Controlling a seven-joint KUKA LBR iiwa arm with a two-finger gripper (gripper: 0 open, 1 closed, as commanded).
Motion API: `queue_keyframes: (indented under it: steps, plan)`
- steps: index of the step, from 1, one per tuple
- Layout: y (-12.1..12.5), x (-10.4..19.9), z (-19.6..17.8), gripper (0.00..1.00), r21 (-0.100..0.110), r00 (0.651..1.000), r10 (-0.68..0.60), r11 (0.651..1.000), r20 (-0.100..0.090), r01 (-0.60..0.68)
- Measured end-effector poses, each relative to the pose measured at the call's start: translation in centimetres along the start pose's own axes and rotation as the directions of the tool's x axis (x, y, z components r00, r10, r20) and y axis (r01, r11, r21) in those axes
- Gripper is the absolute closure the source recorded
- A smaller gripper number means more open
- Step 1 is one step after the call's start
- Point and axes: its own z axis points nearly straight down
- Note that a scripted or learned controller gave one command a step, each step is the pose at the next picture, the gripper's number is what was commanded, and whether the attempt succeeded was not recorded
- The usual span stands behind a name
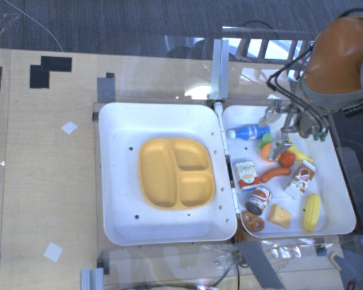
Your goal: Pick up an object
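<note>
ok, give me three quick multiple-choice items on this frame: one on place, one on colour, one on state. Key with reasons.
1. Where is the yellow tray?
A. left bin
B. right bin
C. on the bench

2. What colour is the bottle?
A. red
B. blue
C. black

3. How is the corn cob resting?
A. standing upright
B. hanging from the pincer
C. lying flat in the bin

Key: 1 A, the tray sits in the middle of the left bin. 2 B, its body is blue with a white cap. 3 C, it lies on the right bin floor, apart from the pincer.
</note>
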Motion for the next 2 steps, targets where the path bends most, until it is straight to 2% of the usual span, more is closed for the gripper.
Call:
queue_keyframes:
  steps: [1, 2]
  plan:
    - [-3.5, 5.9, 9.4, 0.00, -0.003, 0.983, -0.184, 0.983, -0.008, 0.184]
    - [-7.1, 2.1, 11.4, 0.00, 0.001, 0.972, 0.234, 0.972, 0.003, -0.234]
